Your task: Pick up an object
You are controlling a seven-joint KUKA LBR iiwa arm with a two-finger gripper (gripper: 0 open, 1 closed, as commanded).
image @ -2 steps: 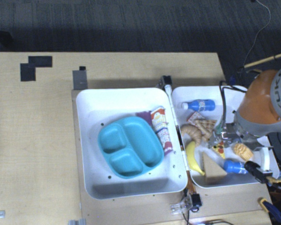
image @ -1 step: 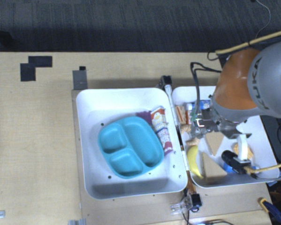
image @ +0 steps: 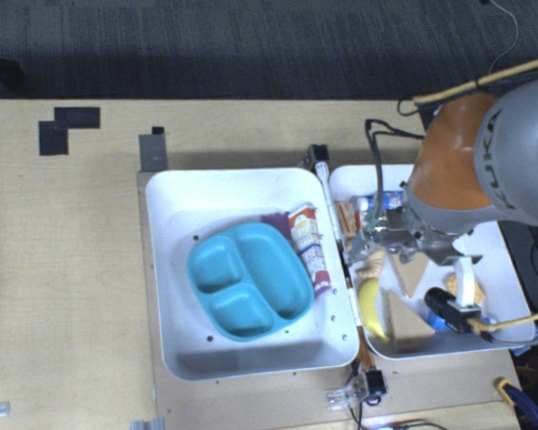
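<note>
Over the right bin (image: 497, 243), close against its left wall, hovering low with the gripper (image: 385, 246) under the bulk of the arm (image: 464, 154). Hiding its state from this angle: open or closed, cannot tell; not showing anything held. Hanging just above a pale lump (image: 372, 267), itself touching or nearly touching the top end of a banana (image: 371, 308) lying along that same wall. Probably aiming at one of these two, judging by position alone. Leaving aside an orange-striped packet (image: 345, 216) further up the wall.

Risking several things from here. If descending this near the wall, possibly catching the rim instead of closing around anything. If pressing on the banana's curved skin, possibly squirting it sideways or pinning it against the wall, with no room on its far side. If closing between lump and banana, possibly nudging both and lifting neither.

Leaving aside too, in the left bin (image: 172, 260), a blue divided tray (image: 250, 278) and a tube (image: 309, 248) leaning at the tray's right edge. Carrying red and white print on that tube, the lettering too small for reading. Showing part of the maker's name on the grey arm casing, seemingly "KUK".
</note>
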